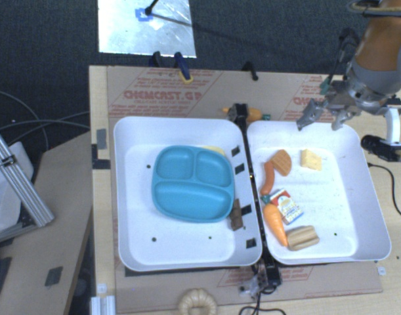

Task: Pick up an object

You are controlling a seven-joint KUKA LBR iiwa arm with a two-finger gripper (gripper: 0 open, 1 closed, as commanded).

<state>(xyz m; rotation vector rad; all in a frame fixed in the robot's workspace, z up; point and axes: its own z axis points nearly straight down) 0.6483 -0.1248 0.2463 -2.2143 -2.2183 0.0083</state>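
White right bin (358, 195) holds my candidates; my hand (323, 115) hovers over its far rim, fingers spread, gripping nothing. Nearest is the yellow cheese block (311, 159), just below the hand toward me; the carrot (274, 221) lies farther, long axis running away.

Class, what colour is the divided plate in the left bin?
Light blue plate, seen in the camera view.

Both bins, the left bin (131, 176) and the right bin (348, 202), were plain white, and the divided plate (190, 182) in the left one was sky blue. In the right bin, the cheese wedge (311, 159) at twelve o'clock was pale yellow, the carrot (274, 223) at seven o'clock orange, and the bread roll (302, 237) at six o'clock tan. The small carton (289, 208) beside the carrot bore red, white and yellow print.
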